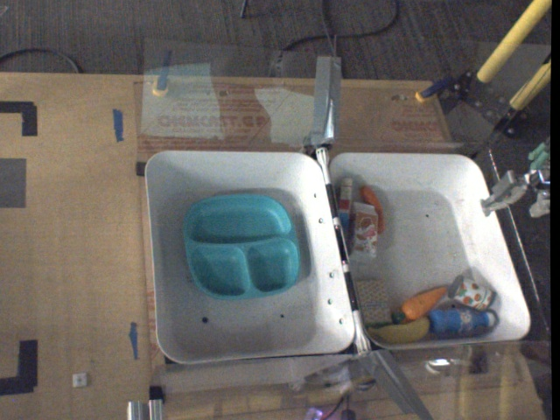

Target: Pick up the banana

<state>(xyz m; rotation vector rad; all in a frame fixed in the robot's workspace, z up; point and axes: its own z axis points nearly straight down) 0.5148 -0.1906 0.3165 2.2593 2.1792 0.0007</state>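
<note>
Banana [405, 330] lies flat at the lower edge of the right bin [499, 234], lower right of frame. Orange carrot [424, 302] sits just above it, blue bottle [461, 322] touching its right end, small patterned cup [472, 294] above the bottle. Tubes and packet [363, 221] along the bin's left wall. Teal divided tray [242, 244] in the left bin [166, 234]. Gripper [518, 186] at right frame edge, over the right bin's rim, well apart from banana; open or closed, cannot tell.

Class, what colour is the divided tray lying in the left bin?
Teal, a blue-green. The divided tray shows plainly in the camera view.
</note>
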